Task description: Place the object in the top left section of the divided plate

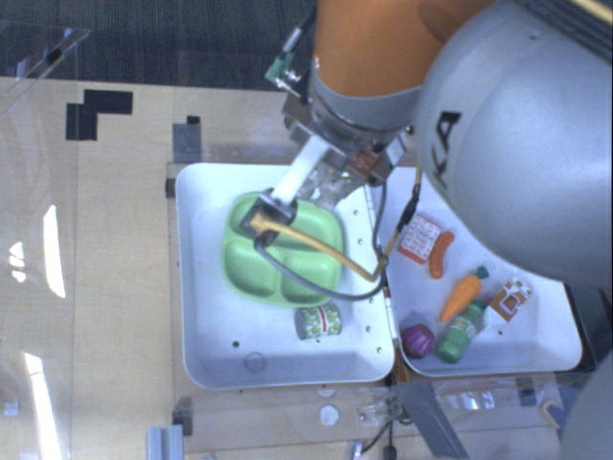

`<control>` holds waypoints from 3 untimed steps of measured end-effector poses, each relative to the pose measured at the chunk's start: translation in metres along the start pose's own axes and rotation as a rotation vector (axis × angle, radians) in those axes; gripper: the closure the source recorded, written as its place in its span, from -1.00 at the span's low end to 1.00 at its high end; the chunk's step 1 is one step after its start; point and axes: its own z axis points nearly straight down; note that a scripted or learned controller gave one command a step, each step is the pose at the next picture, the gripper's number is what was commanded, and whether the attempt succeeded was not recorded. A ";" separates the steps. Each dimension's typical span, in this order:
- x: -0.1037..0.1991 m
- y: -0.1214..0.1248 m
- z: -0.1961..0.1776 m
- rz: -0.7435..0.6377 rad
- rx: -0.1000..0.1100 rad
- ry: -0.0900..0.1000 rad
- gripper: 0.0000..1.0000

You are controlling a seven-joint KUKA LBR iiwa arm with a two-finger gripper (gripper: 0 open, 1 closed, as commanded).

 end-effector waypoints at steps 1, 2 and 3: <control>0.027 0.027 0.122 0.069 0.004 -0.007 1.00; 0.047 0.041 0.223 -0.001 0.005 -0.009 1.00; -0.018 0.051 0.174 0.359 0.003 -0.004 1.00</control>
